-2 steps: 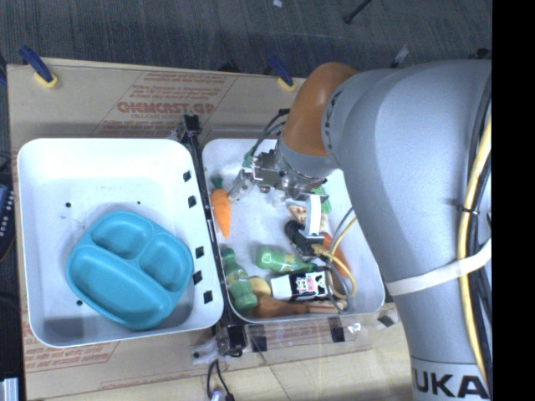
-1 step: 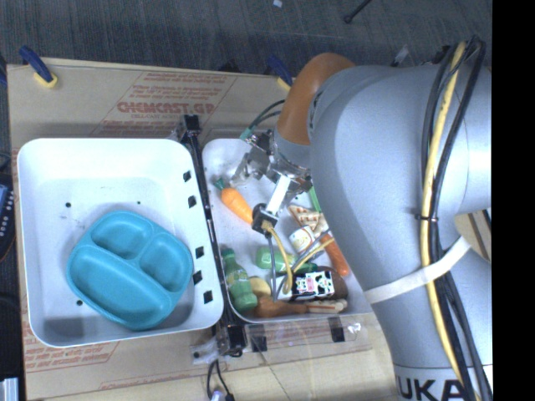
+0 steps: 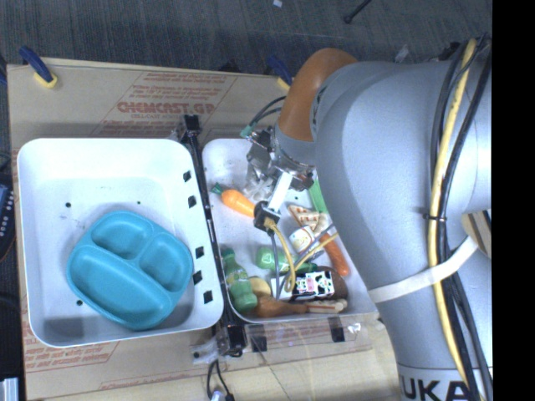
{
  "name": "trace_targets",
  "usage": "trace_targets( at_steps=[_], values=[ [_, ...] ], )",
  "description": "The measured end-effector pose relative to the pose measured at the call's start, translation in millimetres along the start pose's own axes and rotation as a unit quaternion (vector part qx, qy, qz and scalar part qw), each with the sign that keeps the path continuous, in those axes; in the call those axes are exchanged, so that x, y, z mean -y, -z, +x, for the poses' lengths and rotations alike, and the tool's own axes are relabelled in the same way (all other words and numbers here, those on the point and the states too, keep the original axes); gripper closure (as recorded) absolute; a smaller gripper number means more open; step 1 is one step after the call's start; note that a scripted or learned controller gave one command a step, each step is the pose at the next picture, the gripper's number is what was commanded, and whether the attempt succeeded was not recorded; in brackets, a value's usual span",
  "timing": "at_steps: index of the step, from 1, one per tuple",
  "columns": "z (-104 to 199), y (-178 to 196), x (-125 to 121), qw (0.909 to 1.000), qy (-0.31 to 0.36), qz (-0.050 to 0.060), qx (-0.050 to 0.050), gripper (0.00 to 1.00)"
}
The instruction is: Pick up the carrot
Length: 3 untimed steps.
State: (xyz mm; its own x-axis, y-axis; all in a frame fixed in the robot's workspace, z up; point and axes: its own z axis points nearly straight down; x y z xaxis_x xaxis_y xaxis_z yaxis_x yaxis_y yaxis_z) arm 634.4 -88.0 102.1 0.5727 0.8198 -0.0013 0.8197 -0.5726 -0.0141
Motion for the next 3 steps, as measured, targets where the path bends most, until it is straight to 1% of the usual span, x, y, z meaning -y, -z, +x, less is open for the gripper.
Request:
trace_targets(
  at_steps=[1, 2, 3],
  values=[
    [0, 0, 0, 1.0, 0.001, 0.001, 0.0, 0.0],
    [-44, -12, 20, 0.972, -0.235, 0.0, 0.0, 0.0],
    [-20, -11, 21, 0.9438, -0.33, -0.002, -0.001, 0.0]
  ],
)
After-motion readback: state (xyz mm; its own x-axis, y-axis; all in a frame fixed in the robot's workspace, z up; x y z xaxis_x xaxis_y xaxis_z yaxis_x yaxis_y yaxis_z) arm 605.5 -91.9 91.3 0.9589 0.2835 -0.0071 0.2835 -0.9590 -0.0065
